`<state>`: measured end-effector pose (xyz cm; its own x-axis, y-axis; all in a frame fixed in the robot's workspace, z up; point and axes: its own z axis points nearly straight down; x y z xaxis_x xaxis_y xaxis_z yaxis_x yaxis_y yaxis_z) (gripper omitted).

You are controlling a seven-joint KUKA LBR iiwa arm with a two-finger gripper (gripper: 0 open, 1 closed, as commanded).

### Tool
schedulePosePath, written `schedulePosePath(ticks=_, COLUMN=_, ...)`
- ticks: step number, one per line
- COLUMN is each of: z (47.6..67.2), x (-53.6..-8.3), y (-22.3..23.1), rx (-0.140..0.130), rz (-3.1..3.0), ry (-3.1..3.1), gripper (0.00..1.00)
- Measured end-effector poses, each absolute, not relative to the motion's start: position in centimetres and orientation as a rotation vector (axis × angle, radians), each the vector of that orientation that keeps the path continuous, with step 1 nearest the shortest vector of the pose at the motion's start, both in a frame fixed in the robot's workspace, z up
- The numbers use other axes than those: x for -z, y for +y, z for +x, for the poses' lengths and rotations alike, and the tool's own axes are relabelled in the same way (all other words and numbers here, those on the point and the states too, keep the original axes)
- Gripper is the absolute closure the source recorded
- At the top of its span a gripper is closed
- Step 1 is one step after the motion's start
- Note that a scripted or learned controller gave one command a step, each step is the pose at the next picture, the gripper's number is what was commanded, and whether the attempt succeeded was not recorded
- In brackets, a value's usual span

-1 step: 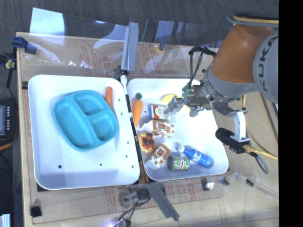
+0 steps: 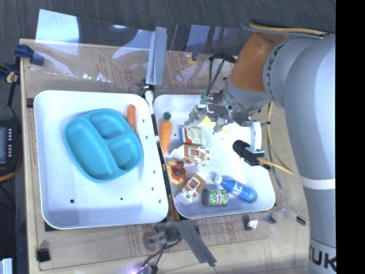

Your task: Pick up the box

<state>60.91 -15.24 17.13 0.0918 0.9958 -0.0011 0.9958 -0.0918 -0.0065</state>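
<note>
We're seeing a blue divided plate (image 2: pixel 104 144) sitting in the left bin (image 2: pixel 51 198), a small carrot (image 2: pixel 132 116) at its rim. Right of that plate, in the right bin (image 2: pixel 268 201), the box (image 2: pixel 197 154) is lying under the gripper (image 2: pixel 206 114); we can't tell whether it's gripping. A blue bottle (image 2: pixel 238 189) is resting farther right.

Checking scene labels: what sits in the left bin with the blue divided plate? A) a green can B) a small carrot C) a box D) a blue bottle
B: a small carrot lies beside the blue divided plate in the left bin, by the plate's upper right edge in the camera view.
</note>
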Motion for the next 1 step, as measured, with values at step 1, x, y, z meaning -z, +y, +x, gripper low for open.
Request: schedulePosePath(ticks=1, z=63.95, x=-9.20, y=-17.56, rx=-0.004, rz=-2.260, ry=-2.177, gripper=0.00)
